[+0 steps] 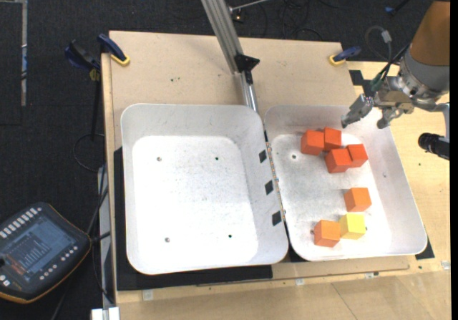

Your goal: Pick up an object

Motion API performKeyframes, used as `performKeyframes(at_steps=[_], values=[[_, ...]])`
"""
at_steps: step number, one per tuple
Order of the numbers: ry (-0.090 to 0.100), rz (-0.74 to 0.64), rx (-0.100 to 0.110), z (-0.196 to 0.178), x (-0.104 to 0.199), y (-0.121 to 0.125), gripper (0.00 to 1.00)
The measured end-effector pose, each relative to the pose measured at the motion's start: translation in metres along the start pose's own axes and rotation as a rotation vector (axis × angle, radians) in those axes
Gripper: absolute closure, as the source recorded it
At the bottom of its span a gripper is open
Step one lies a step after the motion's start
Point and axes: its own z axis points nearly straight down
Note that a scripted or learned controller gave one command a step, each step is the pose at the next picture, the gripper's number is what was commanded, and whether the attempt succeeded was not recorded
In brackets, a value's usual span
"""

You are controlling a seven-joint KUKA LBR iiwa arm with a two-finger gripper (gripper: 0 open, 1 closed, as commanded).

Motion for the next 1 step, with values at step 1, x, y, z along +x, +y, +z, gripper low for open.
performKeyframes(at_steps=[1], values=[[0.0,0.0,0.001,0.063,-0.0047,-0.0007,0.0]])
